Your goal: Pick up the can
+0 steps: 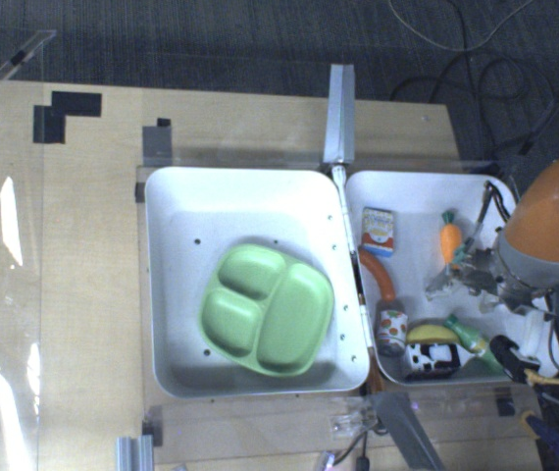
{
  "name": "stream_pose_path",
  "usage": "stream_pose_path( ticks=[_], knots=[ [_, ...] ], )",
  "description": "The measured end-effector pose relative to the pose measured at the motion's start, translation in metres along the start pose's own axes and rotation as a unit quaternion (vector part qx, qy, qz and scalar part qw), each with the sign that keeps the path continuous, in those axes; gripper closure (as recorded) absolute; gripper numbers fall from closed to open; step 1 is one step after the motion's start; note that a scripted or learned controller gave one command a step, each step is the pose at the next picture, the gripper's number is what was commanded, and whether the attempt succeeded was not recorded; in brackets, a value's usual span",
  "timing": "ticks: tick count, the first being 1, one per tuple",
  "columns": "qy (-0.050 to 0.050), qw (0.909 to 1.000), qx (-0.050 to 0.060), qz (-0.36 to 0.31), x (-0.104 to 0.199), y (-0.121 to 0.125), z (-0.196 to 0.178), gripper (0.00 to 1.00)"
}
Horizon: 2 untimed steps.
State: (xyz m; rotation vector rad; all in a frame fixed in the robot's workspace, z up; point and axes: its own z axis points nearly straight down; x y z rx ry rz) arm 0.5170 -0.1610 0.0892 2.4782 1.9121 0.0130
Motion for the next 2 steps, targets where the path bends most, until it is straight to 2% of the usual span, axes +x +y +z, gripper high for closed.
stream_pose_path(
  ticks=[1, 2],
  knots=[
    [0.001, 1.0000, -0.004, -0.002, 0.002, 0.003, -0.012, 1.00],
    [0.002, 0.9995, 0.001, 0.031, -0.020, 0.008, 0.000, 1.00]
  ],
)
